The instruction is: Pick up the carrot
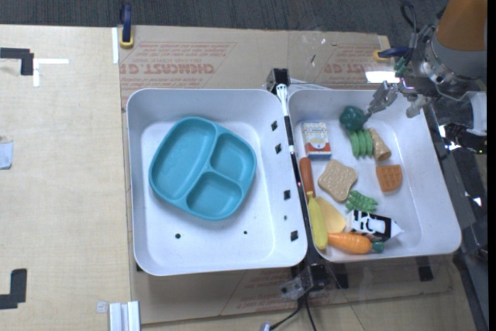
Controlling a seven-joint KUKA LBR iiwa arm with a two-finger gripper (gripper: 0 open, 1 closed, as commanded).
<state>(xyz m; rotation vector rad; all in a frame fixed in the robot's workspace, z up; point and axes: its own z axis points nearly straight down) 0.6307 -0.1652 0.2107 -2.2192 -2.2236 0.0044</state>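
The pincer (395, 95) hangs over the upper right corner of the right white bin (434, 190), its two fingers spread apart with nothing between them. Just left of it lie a dark green broccoli piece (353, 118) and a ribbed green vegetable (360, 142). Well away, near the bin's front edge, the orange carrot with a green tip (353, 243) lies flat beside a yellow banana (318, 222). The left white bin (155, 244) holds a blue divided plate (203, 167).

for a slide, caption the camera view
End effector over the right bin's far edge; carrot at its near edge.
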